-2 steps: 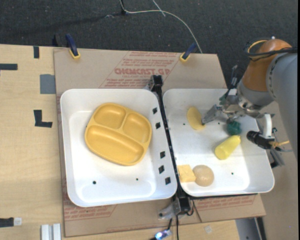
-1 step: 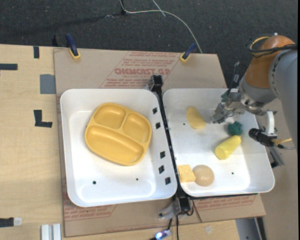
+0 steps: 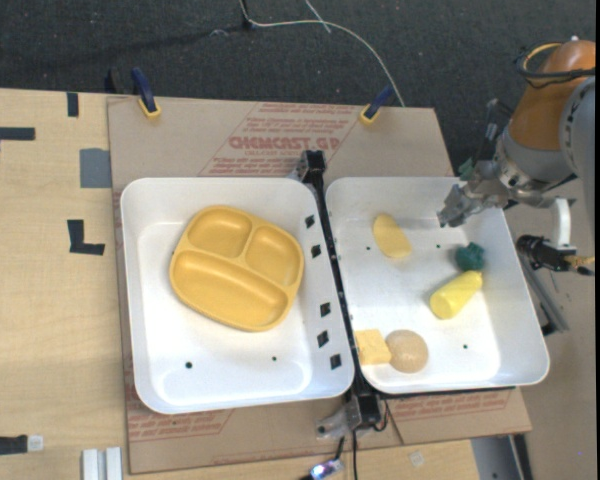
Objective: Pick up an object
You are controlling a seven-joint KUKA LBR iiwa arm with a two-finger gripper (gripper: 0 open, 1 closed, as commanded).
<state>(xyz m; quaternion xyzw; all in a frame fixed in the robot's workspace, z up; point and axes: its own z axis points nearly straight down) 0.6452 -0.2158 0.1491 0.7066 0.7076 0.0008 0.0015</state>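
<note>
Two shallow white bins are being carried side by side on the table (image 3: 40, 268), so that loose things are being kept within walls and within the arm's reach. The left bin (image 3: 145, 298) is being occupied by a yellow divided plate (image 3: 237, 266), lying flat near its centre. The graspable pieces are being kept in the right bin (image 3: 510, 353): a pale yellow lump (image 3: 391, 236) toward 11 o'clock of that bin, a small dark green piece (image 3: 470, 258) toward 2 o'clock, a yellow banana-like piece (image 3: 455, 294) just below it at about 3 o'clock, and a tan block (image 3: 372, 347) touching a beige ball (image 3: 407, 351) at about 7 o'clock.

The end effector (image 3: 458, 208) is being held over the bin's 1 o'clock corner, near the green piece but apart from it, judged to be a stance before descent. Nothing is being seen between its fingers; whether it is released or clenched cannot be told.
</note>
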